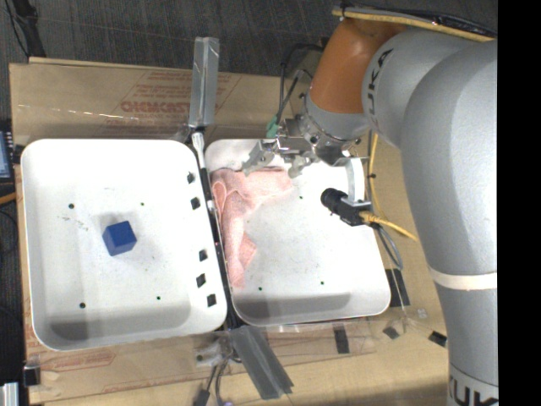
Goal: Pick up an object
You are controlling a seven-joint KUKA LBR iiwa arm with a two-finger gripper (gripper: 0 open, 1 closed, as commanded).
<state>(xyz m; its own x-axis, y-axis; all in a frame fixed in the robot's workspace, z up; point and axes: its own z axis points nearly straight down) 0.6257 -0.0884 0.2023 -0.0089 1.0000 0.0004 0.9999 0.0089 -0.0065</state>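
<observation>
Camera view: gripper (277, 156) over the right bin's (338, 299) far edge, touching the pink cloth (239, 205); grip state unclear. Advice: pinch a raised fold, lift straight. Blue block (119, 237) sits in left bin (51, 328).

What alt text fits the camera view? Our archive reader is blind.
A grey robot arm reaches from the right, its gripper over a pink cloth in the right bin. A blue cube sits in the left bin.

bright, even light | bins (51, 227) glare white | soft shadows | slightly soft focus
</observation>
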